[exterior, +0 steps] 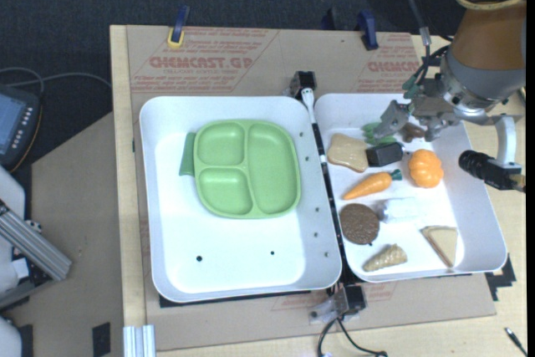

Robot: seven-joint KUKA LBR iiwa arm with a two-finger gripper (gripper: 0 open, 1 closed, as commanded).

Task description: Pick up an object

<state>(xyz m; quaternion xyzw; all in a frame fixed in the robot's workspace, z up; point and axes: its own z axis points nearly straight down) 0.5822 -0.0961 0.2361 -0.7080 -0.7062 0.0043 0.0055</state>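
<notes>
**Listener:** So, what lies on the bench?

**Arm:** Two shallow white plastic bins sit side by side on a brown board. Left bin [167, 205]: a pale green plastic plate with three compartments [247, 168] lies toward its far edge, roughly centred between its side walls. A darker green piece peeks out from under the plate's left edge.

**Listener:** And the right bin?

**Arm:** Right bin [489, 221]: several toy foods. A beige bread-shaped piece [347, 152] lies by its left wall. Just beside that is a small black block [384, 154]. An orange carrot with a green tip [367, 185] lies slanted near the middle. A small orange pumpkin-shaped fruit [425, 167] sits to the carrot's right. A round dark brown cookie-like disc [360, 223] rests by the left wall, nearer the front. A tan cone-shaped piece [384, 257] lies at the front edge, and a pale wedge [442, 243] near the front right corner. A green leafy piece [374, 130] lies toward the far edge.

**Listener:** Where is your pincer?

**Arm:** My grey two-finger gripper [407, 119] is low over the far part of the right bin, close above the leafy piece and the black block. I cannot tell whether it is spread or pressed together, nor whether it touches anything.
</notes>
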